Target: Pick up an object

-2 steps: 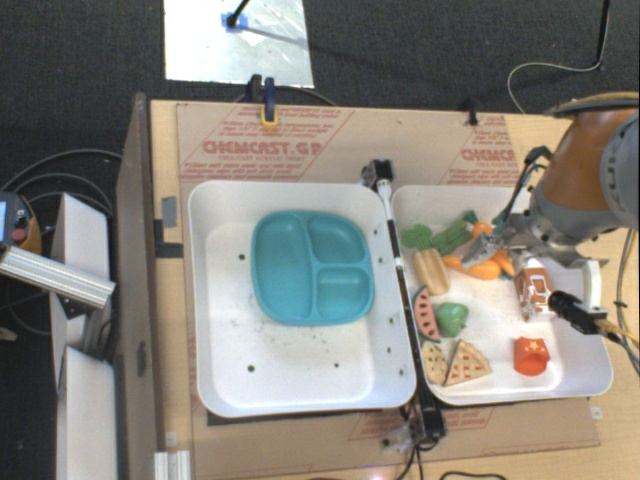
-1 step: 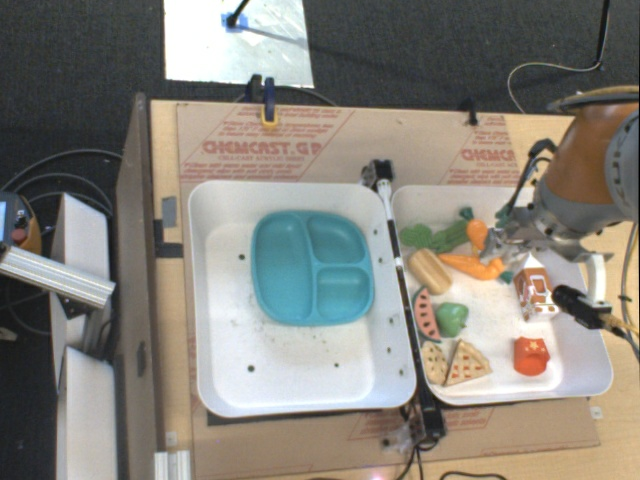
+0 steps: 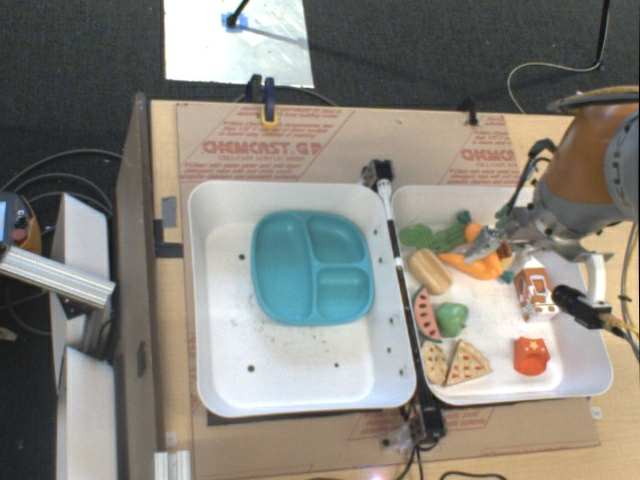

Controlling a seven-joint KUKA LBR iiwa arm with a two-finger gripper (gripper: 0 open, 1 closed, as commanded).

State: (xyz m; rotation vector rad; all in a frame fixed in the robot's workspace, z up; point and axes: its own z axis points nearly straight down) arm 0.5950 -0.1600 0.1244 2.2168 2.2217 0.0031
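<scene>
Right bin (image 3: 600, 373): gripper (image 3: 492, 244) over orange toy (image 3: 478, 265) (finger state unclear, clutter hides tips).

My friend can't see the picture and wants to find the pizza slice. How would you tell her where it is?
Look at the right-hand white bin, the one crowded with toy food. Go to its near edge, left of the red toy and below the green toy. The pizza slice is the flat tan triangle with red dots; the watermelon slice nearby is red with a green rind.
</scene>
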